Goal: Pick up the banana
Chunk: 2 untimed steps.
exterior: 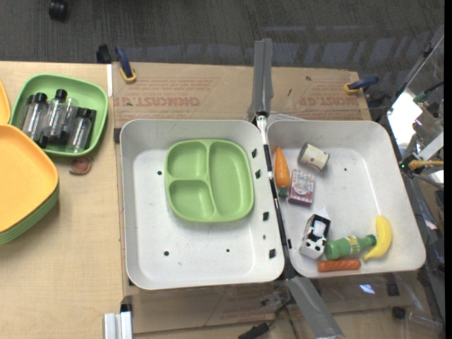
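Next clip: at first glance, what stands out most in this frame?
The green divided plate sits alone in the middle of the left bin. In the right bin, small items cluster, with the yellow banana near the front right corner beside a green bottle. A stack of orange plates lies at far left.

One fixed camera above bench (70, 274), slanting down, both bins (141, 189) visible

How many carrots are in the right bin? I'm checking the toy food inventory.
1 for certain: the carrot lies by the right bin's left wall, beside the pink box. An orange-red item at the front edge, below the green bottle, may be a second.
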Available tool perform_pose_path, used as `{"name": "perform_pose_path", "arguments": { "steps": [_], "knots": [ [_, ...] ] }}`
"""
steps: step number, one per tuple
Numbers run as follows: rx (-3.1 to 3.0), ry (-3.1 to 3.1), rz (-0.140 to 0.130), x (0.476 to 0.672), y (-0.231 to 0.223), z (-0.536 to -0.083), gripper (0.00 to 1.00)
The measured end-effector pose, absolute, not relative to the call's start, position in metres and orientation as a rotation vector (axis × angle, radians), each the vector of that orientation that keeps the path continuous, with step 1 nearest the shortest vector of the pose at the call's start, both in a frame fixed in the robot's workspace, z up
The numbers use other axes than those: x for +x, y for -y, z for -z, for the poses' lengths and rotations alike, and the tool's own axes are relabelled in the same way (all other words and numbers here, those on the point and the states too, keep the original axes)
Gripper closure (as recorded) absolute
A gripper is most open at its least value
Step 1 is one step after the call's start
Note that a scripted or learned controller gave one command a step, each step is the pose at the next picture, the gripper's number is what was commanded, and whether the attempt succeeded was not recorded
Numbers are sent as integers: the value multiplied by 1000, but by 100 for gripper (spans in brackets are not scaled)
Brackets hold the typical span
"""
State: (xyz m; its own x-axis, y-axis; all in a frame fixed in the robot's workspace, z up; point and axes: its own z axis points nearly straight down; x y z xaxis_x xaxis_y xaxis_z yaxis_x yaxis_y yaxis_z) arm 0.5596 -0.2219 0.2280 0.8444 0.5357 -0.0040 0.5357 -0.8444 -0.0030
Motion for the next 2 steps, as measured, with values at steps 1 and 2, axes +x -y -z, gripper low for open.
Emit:
{"name": "perform_pose_path", "arguments": {
  "steps": [1,2],
  "knots": [
    [-2978,998,-7,514,222,-310,100],
    [-2896,1214,-6,617,220,-115,100]
  ]
}}
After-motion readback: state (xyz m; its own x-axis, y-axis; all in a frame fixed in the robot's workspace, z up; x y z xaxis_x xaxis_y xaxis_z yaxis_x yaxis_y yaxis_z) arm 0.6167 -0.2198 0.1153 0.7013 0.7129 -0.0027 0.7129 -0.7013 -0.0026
